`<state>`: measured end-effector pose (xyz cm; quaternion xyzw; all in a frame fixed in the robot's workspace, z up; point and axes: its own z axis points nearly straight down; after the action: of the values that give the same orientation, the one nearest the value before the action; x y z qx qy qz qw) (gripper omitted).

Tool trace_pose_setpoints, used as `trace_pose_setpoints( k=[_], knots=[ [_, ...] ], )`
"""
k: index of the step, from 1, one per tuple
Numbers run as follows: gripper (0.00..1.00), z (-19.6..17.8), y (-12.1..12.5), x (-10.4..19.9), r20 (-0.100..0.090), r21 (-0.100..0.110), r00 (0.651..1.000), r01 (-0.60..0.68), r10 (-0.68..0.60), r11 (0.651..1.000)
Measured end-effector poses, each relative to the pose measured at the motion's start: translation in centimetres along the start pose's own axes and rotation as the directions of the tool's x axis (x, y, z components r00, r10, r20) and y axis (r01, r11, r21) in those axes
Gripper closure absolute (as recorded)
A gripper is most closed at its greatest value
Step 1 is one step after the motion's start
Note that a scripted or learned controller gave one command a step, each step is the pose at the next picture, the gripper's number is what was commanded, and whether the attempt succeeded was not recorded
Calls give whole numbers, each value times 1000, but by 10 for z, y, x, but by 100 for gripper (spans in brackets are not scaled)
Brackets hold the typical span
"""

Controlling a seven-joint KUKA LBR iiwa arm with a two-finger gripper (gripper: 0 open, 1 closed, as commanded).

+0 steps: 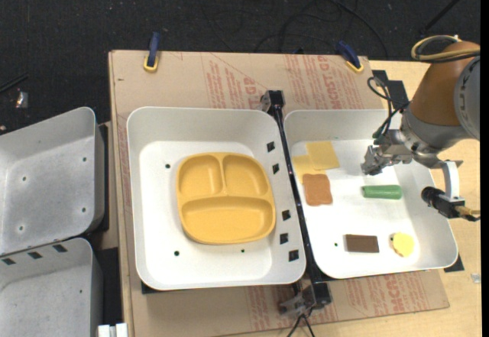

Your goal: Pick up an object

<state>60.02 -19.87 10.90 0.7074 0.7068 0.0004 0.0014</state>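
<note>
Two white bins sit side by side on the bench: the left bin (145,198) holds one yellow divided plate (226,198). The arm (447,95) reaches in from the right, bent down over the right bin (435,240), its gripper (374,160) low just above the one green block (381,192), apart from it. Whether the jaws are clenched I cannot tell. Also there: one pale yellow square (322,154), one orange-brown slab (317,189), one dark brown bar (361,243), one small yellow piece (403,244).
</note>
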Motion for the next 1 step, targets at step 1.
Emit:
trace_pose_setpoints(
  k=[1],
  knots=[
    [100, -59, -4, 7, 0, -4, 1000, 3, -3, 1000]
  ],
)
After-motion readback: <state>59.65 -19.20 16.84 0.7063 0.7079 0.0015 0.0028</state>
